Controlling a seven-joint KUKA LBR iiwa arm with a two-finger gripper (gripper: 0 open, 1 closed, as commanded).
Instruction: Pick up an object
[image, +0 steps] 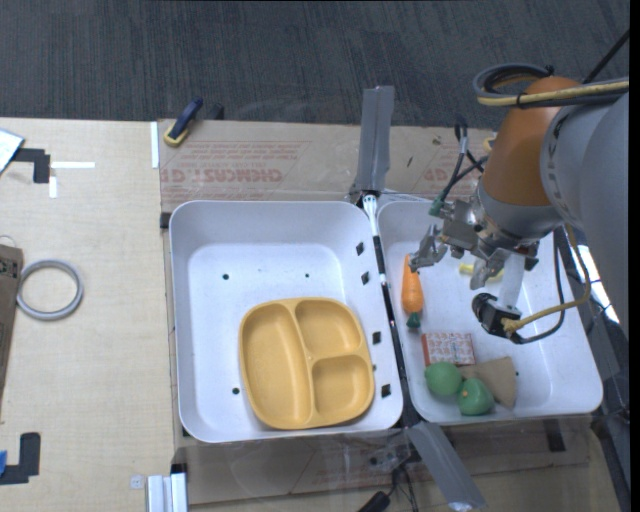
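Green toy vegetables lie by the right bin's near edge; the claw hangs spread wide, holding nothing, beside an orange carrot.

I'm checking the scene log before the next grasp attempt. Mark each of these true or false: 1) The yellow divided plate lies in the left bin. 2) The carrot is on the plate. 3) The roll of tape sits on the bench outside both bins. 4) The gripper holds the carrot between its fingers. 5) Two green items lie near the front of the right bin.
1) True: the yellow divided plate lies in the left bin.
2) False: the carrot is in the right bin, by its left wall.
3) True: the roll of tape lies on the bench, left of the bins.
4) False: the gripper hangs beside the carrot, holding nothing.
5) True: the green items lie there.
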